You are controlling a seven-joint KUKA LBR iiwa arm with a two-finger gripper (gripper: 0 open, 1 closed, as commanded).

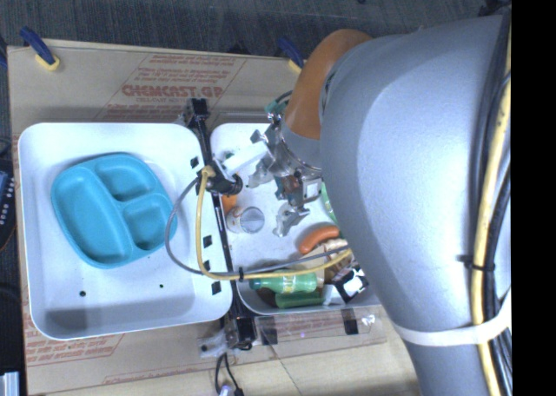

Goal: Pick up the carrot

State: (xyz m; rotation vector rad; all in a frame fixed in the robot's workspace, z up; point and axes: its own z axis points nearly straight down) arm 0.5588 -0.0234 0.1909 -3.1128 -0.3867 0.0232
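The carrot (317,236), an orange tapered piece, lies in the right bin (228,141), close to the arm's grey body. My gripper (289,205) hangs over the middle of that bin, just up and left of the carrot, with nothing seen in its grasp. The large grey arm (417,177) with its orange band (317,82) covers most of the right bin's far and right side.
A blue compartment tray (111,207) sits in the left bin (52,299). In the right bin are a green bottle (291,286) along the near wall, a small round clear item (252,220), a small orange piece (228,204) and a black-and-white object (351,282). A cable (187,255) loops across the divider.
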